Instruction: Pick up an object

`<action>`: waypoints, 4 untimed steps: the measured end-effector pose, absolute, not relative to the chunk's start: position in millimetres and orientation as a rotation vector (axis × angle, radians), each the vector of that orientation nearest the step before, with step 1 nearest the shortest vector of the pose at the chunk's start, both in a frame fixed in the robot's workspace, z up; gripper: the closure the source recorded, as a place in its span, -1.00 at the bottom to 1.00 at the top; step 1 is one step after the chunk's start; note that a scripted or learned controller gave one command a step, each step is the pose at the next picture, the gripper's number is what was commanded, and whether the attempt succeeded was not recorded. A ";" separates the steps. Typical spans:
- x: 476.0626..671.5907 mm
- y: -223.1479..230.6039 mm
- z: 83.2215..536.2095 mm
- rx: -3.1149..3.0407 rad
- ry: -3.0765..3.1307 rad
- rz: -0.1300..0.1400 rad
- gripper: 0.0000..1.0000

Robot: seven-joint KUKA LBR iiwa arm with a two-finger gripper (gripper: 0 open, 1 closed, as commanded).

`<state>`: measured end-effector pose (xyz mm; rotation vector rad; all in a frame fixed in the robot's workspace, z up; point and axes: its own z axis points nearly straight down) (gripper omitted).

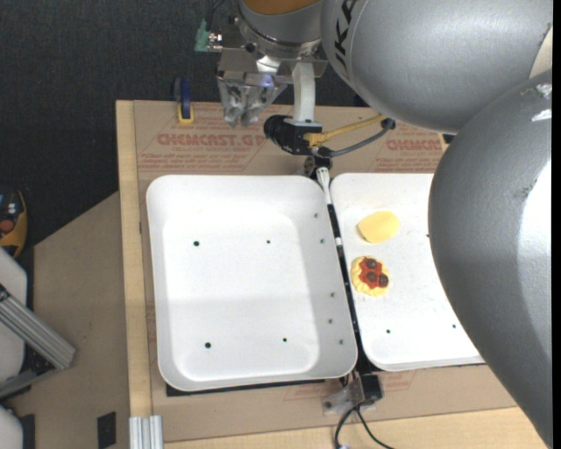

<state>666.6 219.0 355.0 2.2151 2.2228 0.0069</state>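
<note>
The arm (pixel 456 79) is the largest thing in view, a grey bulk that covers the upper right and runs down the right side, hiding part of the right bin. An orange band (pixel 276 5) shows at the very top, above the wrist.

Under it lies the bench (pixel 140 158), a brown board with red lettering along its far edge. Two white bins sit on it side by side, their inner rims touching along a dark seam. The left bin (pixel 245 281) shows bare white floor with a few small dark dots. The right bin (pixel 403 333) holds two objects near its left wall.

The gripper (pixel 243 110) hangs over the far edge of the bench, beyond the left bin's far rim and well apart from both objects. Its fingers point down and look close together with nothing between them, but whether the jaws are spread or pressed together cannot be told.

A black fitting (pixel 289 133) with a yellow cable sits just right of the gripper, by the far end of the seam.

The yellow piece (pixel 379 226), rounded and plain, lies in the right bin. Just nearer the camera is a disc (pixel 371 275), yellow with red and dark spots on top. The two are near each other but apart.

A small blue and yellow clip (pixel 184 101) stands at the bench's far left corner.
</note>
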 end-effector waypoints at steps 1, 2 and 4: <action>666.2 100.5 426.1 2.225 2.205 0.010 1.00; 664.9 171.7 323.4 2.221 2.232 -0.011 1.00; 667.1 221.4 311.7 2.218 2.220 0.011 1.00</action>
